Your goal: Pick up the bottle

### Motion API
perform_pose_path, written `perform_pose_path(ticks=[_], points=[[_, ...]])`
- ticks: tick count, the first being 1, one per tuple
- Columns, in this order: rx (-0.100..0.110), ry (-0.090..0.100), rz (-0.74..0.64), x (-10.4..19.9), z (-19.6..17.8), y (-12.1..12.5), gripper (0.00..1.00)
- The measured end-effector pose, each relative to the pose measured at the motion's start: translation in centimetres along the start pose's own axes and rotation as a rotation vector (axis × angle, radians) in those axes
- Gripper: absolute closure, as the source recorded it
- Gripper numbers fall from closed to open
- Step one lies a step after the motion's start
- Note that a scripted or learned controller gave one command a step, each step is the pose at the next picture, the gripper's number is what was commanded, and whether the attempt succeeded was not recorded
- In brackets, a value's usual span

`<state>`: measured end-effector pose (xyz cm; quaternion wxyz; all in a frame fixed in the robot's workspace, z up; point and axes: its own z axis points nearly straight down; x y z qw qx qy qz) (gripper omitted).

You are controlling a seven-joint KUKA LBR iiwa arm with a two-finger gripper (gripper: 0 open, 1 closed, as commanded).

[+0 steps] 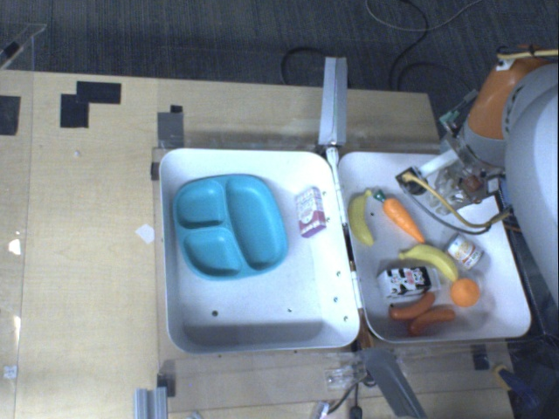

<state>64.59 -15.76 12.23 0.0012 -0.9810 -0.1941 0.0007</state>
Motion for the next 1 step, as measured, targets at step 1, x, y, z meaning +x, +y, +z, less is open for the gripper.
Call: perform_pose_path(ticks=[1], points=[[0.0, -0.001, 0.109, -0.56, 3.12, 4.51, 1.0]])
